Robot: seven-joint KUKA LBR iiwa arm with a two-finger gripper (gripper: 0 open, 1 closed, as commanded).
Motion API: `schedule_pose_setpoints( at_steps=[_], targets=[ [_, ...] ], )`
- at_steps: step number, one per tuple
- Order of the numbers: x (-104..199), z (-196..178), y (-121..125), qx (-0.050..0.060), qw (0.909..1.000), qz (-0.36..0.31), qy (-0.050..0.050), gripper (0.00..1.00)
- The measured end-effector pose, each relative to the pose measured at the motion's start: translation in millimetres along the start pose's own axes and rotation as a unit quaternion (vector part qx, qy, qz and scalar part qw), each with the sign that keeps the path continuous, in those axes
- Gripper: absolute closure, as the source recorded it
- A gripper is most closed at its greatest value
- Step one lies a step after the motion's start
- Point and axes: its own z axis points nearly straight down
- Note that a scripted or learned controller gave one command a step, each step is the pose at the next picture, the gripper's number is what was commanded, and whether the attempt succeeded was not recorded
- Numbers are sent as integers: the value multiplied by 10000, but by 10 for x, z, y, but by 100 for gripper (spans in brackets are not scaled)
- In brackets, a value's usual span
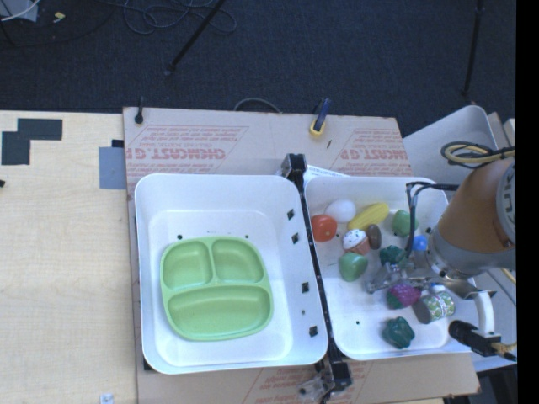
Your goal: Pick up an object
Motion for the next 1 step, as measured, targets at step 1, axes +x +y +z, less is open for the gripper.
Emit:
schedule_pose_setpoints(
  at_steps=[1],
  targets=[
    [-15, -121, 4, -10, 10000, 22, 0, 100]
  ],
)
